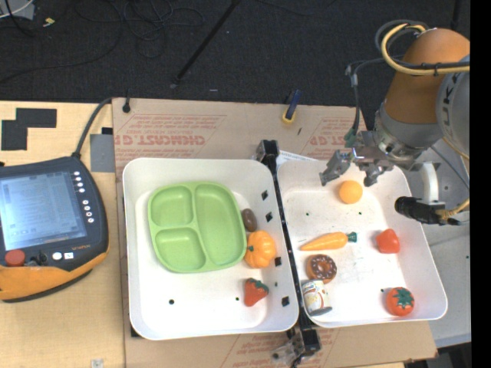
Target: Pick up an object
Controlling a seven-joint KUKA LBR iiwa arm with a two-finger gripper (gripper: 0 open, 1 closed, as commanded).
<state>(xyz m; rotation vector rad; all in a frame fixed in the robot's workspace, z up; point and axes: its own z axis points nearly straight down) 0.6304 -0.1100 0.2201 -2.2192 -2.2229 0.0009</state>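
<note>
My gripper hangs over the back of the right bin, fingers spread open. An orange ball lies just below and between the fingertips, untouched as far as I can see. In the same bin lie a carrot, a chocolate doughnut, a small can, a red pepper and a tomato. The left bin holds a green divided plate, a small orange pumpkin, a strawberry and a brown oval piece.
A black divider runs between the two bins. A teach pendant lies on the bench at the left. A blue-and-yellow clamp sits on the cardboard behind the bins.
</note>
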